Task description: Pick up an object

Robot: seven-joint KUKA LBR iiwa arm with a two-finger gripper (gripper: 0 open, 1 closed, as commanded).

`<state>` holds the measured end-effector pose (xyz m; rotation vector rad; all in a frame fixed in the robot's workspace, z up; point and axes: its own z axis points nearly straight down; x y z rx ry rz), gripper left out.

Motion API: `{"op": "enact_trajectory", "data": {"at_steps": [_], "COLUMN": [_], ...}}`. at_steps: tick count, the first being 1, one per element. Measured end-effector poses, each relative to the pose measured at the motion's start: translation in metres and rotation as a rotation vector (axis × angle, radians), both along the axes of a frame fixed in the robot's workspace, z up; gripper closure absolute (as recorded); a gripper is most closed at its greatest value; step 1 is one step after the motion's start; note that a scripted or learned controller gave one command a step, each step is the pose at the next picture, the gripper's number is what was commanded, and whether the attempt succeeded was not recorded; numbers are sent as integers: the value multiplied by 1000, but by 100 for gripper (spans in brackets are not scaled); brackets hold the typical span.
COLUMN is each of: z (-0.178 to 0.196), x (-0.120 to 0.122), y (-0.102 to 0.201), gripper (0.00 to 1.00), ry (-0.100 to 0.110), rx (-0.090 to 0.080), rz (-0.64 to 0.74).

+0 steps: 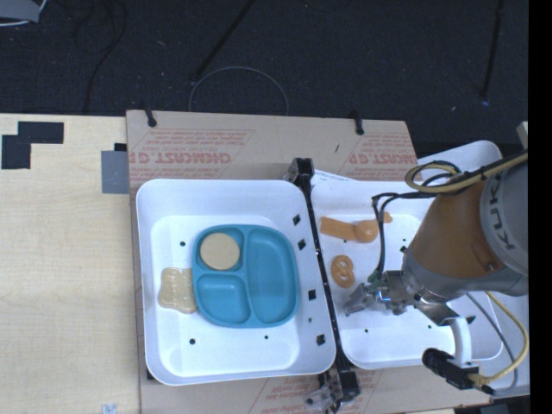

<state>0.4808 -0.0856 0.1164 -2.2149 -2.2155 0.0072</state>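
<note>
Cookie [219,251] in blue tray [267,283]

Evenly and brightly lit from above, with the white bins [172,205] nearly washed out and only faint, soft shadows under the blue tray [267,274]. Dim and murky across the dark floor [259,41] at top; slightly soft and grainy throughout.

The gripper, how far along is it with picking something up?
Done: the gripper is down inside the right bin, just below the pretzel. In hand: nothing shows between its fingers. Left: closing on an object, likely the pretzel or the orange spoon, and lifting it.
</note>
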Motion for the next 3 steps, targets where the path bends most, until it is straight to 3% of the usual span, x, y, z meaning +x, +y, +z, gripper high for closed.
{"op": "enact_trajectory", "data": {"at_steps": [1, 2, 3], "z": [-30, -18, 25], "x": [0, 0, -4], "y": [1, -1, -5], "gripper": [0, 100, 100], "ry": [-6, -7, -8], "rx": [-2, -1, -3], "rz": [-1, -9, -8]}}
